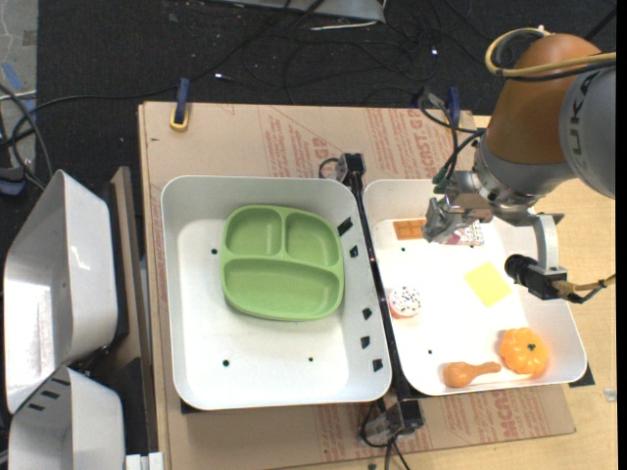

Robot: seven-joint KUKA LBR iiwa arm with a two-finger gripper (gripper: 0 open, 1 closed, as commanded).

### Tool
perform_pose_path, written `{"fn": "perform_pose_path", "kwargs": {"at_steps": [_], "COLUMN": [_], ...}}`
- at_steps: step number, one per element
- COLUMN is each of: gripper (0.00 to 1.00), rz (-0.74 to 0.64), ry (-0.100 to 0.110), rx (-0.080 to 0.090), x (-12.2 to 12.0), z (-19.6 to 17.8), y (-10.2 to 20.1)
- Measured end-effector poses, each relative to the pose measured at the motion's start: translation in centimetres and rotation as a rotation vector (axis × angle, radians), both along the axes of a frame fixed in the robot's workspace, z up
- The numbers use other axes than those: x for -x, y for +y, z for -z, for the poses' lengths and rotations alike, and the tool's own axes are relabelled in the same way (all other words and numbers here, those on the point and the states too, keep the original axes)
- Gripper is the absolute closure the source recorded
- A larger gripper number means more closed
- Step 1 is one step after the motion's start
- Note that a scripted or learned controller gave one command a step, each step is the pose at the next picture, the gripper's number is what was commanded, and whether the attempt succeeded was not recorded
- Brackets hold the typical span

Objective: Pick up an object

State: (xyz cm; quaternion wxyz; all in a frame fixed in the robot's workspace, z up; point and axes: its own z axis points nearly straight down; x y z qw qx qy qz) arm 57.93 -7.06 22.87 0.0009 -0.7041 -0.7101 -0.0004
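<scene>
Two shallow white bins sit side by side on a cardboard-covered bench [294, 135], with a dark floor strewn with cables behind it and white tubs [54, 262] at the left edge. The arm [549, 106], grey with a broad orange band, reaches in from the right and bends down over the far part of the right bin [573, 355]; its gripper [453, 225] hangs low there, next to a small orange block [409, 229], and how far it is spread cannot be made out. The left bin [186, 360] holds a green divided plate [283, 262], lying flat toward its far side. In the right bin lie, well apart, an orange pumpkin [522, 351] at the near right, a flat yellow square [488, 284] mid-bin, an orange gourd-shaped piece [468, 371] by the near wall, and a small frosted doughnut [405, 302] near the left wall.
</scene>
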Motion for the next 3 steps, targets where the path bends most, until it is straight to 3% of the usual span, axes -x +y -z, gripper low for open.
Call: {"fn": "perform_pose_path", "kwargs": {"at_steps": [2,3], "gripper": [1.0,1.0], "rz": [0.001,0.001], "ry": [0.003,0.003], "rx": [0.0,0.001], "x": [2.8,5.4], "z": [1.0,1.3], "y": [9.9,14.6]}}
